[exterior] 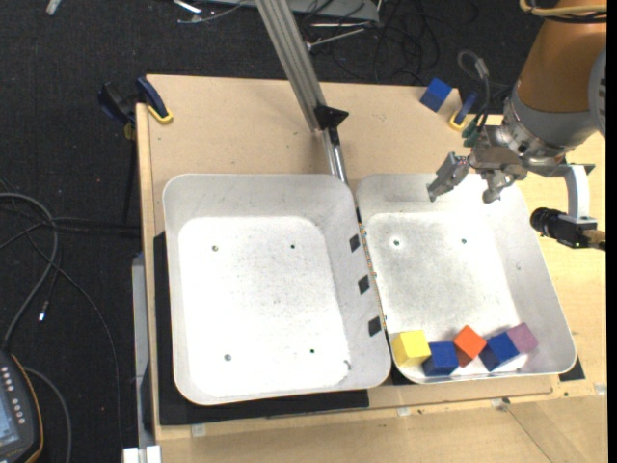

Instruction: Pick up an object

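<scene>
Several small blocks lie along the near edge of the right bin (540,278): a yellow block (411,345), a blue block (442,357), an orange block (469,342), a second blue block (499,349) and a purple block (522,337). My gripper (470,183) hangs above the far edge of the right bin, well away from the blocks. Its two fingers are spread apart with nothing between them.
The left bin (260,287) sits beside the right one. A lone blue block (437,94) rests on the bench beyond the bins. A slanted metal pole (294,51) crosses the far side. Clamps (145,99) grip the bench's far left corner.
</scene>
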Controlling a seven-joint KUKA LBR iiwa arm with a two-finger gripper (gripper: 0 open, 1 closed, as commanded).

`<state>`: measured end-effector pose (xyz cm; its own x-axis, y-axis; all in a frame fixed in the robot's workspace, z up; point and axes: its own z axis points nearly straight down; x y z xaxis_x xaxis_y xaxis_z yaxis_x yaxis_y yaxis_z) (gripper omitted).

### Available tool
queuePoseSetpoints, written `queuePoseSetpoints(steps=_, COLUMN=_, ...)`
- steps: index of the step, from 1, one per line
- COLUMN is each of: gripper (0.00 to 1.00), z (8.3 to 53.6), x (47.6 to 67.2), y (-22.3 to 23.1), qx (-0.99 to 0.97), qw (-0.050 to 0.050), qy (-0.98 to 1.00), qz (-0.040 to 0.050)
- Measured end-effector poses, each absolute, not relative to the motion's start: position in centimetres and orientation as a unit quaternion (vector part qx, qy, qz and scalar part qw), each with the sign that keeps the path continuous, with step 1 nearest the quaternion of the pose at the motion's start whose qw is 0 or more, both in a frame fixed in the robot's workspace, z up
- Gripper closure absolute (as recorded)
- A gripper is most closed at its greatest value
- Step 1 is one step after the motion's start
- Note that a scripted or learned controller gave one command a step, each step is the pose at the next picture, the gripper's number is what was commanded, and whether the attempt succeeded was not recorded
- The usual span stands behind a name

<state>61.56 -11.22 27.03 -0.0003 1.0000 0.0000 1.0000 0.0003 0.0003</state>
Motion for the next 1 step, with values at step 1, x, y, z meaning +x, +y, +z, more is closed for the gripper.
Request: queuePoseSetpoints(steps=1, gripper=0.00, z=18.09, x=61.41, y=-12.16, qx=0.708, qw=-0.003, qy=0.706, qz=-0.0027)
